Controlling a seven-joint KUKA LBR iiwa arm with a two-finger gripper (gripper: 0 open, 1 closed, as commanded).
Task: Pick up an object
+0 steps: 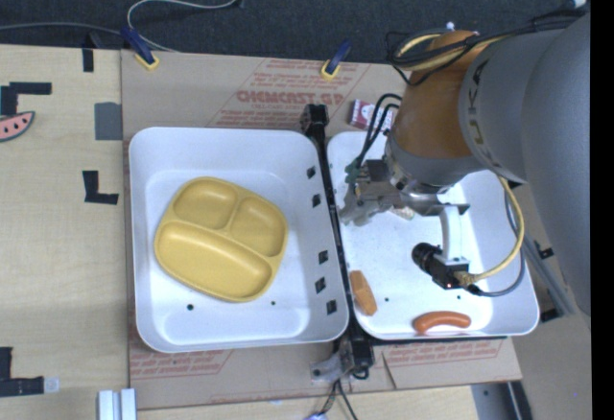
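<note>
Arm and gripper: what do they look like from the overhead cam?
The arm is grey and bulky, with an orange band above the wrist. The gripper is a grey metal assembly. A yellow cable loops by the wrist near a black fitting with a small red light.

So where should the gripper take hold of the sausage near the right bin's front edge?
Probably across the middle of the sausage, coming straight down. It lies flat and lengthwise along the right bin's front wall, so fingers closing across its narrow width look likeliest to fit.
</note>
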